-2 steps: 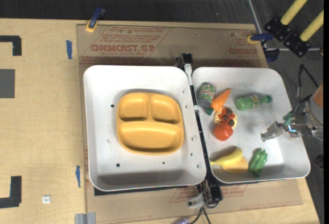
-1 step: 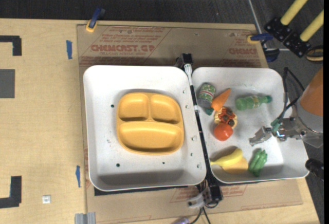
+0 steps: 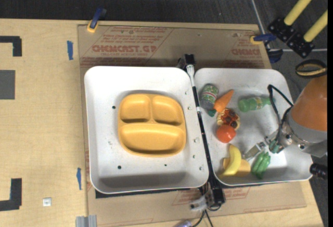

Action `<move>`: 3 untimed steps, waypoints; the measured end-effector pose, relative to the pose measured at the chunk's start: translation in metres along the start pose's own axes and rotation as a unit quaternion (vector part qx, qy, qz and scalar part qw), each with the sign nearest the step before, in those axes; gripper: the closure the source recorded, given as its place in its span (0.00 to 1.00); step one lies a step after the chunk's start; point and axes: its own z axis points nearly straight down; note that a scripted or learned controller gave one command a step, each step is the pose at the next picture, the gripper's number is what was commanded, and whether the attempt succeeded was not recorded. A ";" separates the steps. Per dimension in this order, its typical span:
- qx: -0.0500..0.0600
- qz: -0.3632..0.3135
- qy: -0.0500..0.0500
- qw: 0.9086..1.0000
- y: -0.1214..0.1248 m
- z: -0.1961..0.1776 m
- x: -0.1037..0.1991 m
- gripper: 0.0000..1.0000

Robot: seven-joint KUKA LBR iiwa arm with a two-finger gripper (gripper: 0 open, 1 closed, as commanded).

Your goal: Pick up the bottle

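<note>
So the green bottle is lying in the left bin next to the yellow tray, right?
Not quite. The camera view shows the green bottle lying in the right bin, among the toy foods near the carrot. The yellow tray sits in the left bin.

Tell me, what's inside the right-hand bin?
Toy food lies in the right bin: a green bottle, carrot, can, tomato, banana and green pepper. The arm covers the bin's right edge.

Red print reading "CHEMCAST GP" runs across the protective sheet [image 3: 171, 38] under the bins, at upper centre of the frame. A second red print at upper right is partly cut off and cannot be read whole.
</note>
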 end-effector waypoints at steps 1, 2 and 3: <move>-0.004 0.001 -0.005 1.000 0.002 -0.012 -0.003 1.00; 0.000 -0.036 -0.001 0.999 0.007 -0.089 -0.059 1.00; 0.000 -0.036 0.000 0.999 0.007 -0.089 -0.059 0.00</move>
